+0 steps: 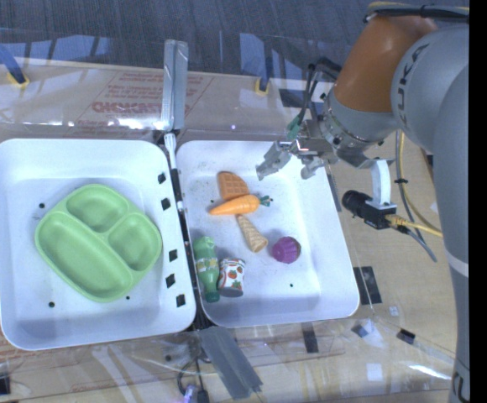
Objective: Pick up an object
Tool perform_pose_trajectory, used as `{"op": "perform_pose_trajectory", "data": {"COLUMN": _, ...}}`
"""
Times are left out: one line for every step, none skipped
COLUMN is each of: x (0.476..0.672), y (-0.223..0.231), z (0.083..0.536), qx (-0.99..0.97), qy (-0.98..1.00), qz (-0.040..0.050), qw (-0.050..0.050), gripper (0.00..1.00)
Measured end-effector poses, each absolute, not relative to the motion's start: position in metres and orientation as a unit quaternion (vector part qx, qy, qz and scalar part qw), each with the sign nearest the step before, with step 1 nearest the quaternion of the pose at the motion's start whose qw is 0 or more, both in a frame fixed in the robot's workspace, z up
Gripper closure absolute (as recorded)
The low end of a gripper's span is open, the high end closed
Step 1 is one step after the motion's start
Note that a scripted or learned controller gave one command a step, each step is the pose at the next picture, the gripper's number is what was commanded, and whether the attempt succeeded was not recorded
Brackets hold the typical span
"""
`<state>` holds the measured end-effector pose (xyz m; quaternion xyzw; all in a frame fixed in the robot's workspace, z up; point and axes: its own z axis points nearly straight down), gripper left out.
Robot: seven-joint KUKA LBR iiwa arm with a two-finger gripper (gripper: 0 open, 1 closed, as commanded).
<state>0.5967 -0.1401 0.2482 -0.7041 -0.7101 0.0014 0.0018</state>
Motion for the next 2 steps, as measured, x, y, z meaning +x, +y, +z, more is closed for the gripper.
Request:
{"op": "perform_pose_trajectory", "data": {"x": 0.608, "y": -0.111, "z": 0.162, "qx": -0.694, "qy": -0.720, "qz": 0.0021, "qw": 0.002, "gripper": 0.00}}
{"op": "perform_pose_trajectory", "data": {"x": 0.620, "y": -0.113, "z": 0.091, "qx": -0.677, "qy": -0.736, "qz": 0.0017, "qw": 0.001, "gripper": 0.00}}
